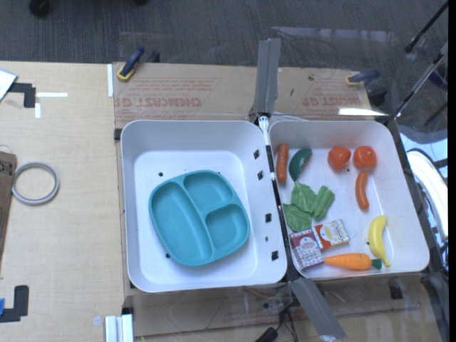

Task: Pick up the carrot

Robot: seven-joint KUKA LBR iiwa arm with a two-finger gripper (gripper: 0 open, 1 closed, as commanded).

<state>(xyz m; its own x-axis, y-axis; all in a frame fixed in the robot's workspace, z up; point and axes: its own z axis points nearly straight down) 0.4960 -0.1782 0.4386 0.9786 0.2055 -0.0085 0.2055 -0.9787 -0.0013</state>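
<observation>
The carrot [348,261] is orange with a green stub at its right end. It lies flat, pointing left to right, along the near wall of the right bin [406,169]. A yellow banana [377,238] rests just right of it, close to the green end. Two small juice cartons [318,241] lie against its upper left side.
The right bin also holds green lettuce leaves [310,201], two sausages [282,162] [363,189], a dark green vegetable [299,161] and two tomatoes [339,157] [365,157]. In the left bin [135,191] lies a teal divided plate [199,218]. A tape roll [32,182] sits on the bench at left.
</observation>
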